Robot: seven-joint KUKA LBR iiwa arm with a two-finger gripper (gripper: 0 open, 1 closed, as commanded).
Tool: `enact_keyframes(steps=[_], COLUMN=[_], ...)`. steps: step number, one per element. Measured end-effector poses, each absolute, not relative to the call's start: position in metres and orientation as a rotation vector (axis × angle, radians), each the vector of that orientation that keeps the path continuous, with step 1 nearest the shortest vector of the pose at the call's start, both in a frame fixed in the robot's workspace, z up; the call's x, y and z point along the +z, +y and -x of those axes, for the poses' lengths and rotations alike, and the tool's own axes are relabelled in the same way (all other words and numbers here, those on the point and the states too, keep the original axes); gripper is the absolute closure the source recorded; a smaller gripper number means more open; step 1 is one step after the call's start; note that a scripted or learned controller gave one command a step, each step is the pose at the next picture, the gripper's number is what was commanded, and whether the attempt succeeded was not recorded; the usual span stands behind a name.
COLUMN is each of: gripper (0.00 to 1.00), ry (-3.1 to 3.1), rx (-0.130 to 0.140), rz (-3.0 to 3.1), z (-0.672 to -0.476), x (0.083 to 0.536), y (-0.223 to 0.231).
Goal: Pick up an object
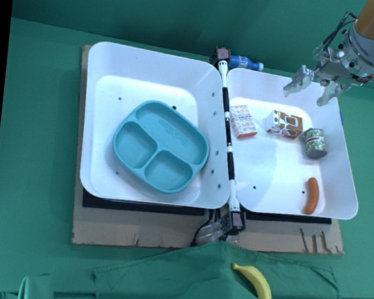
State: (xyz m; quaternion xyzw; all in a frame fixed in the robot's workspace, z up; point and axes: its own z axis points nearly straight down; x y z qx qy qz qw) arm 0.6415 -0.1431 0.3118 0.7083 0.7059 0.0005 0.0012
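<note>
My gripper [312, 86] hangs open above the far right part of the right bin [341, 195], its two fingers spread with nothing between them. Below it in that bin lie a brown-and-white carton [285, 123], a green can on its side [315, 143], a small orange-and-white packet [243, 121] and an orange sausage [311, 195]. The carton and can lie closest to the gripper, just in front of it.
The left bin [116, 65] holds a teal divided plate [160, 146]. A blue bottle [244, 63] lies behind the bins at the divider's far end. A banana [255, 281] rests on green cloth in front of the bench.
</note>
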Motion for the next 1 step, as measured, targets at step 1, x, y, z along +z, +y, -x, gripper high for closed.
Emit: enact_keyframes(steps=[1], gripper=[0.00], ry=[2.216], rx=[0.002], rz=[-2.223], z=[-0.6415], x=[0.3118], y=[-0.1431])
